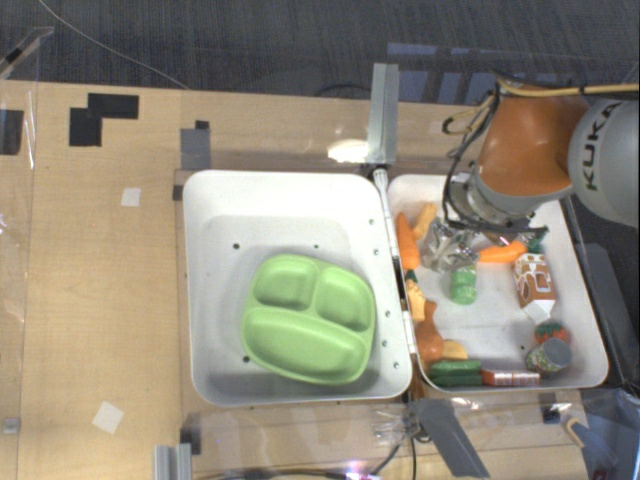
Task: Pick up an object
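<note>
Green plastic marks the divided plate (310,318), lying in the left bin (215,268). Right of that plate, the gripper (452,251) hangs low in the right bin (590,353), just above a small green object (462,287); its grip cannot be judged.

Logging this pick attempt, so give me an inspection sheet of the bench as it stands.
Surface: wooden bench with two white bins side by side.
Job's things: right bin holds small toy foods, among them a green piece, an orange carrot and a small carton.
Clutter: green divided plate lies in the left bin.
Hand: hand low over the right bin, above the green piece; nothing seen held.
Cables: black cables loop beside the wrist.
Surroundings: dark carpet beyond the bench.
</note>
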Action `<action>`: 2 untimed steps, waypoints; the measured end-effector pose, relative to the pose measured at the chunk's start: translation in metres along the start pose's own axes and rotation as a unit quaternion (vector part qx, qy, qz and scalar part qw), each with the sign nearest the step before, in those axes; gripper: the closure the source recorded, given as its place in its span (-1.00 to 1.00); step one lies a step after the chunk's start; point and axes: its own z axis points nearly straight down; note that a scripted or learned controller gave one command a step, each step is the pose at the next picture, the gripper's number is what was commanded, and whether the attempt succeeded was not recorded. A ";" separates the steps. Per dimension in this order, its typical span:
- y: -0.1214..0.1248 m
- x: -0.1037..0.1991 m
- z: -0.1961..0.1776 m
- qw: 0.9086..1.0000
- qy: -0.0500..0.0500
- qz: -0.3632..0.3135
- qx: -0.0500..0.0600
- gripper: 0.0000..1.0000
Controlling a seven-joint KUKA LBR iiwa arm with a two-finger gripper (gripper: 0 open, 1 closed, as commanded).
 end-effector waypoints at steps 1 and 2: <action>-0.025 0.035 -0.185 0.985 0.000 -0.170 0.002 1.00; -0.023 0.035 -0.182 0.985 0.001 -0.171 -0.002 -1.00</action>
